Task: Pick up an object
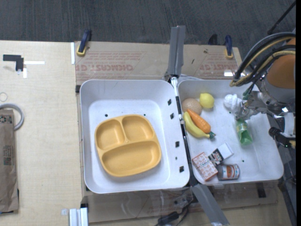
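A pale wood-grain counter [42,126] is seen beneath two shallow white bins, with dark grey carpeted floor [117,8] beyond its far edge. Brown cardboard [117,62] is laid under the bins and clamped at the back by two blue-and-yellow clips [84,42]; reversed red lettering on it appears to read "CHEMCO", though the rest cannot be made out. A brown paper bag [7,159] with small unreadable print is set at the counter's left edge.

The left bin [89,98] is occupied by a yellow divided plate [128,145]. In the right bin [268,168] are gathered a lemon [206,100], a tan rounded item [192,105], a carrot [200,121] laid across a banana [190,125], a red-and-white printed carton [204,166] whose text is too small to read, a small can [229,172], a white block [225,150], a crumpled white item [231,101] and a green packet [244,133].

The hand [244,111] is positioned over the right bin, just above the green packet and beside the crumpled white item. Whether it is spread or pressed together cannot be told.
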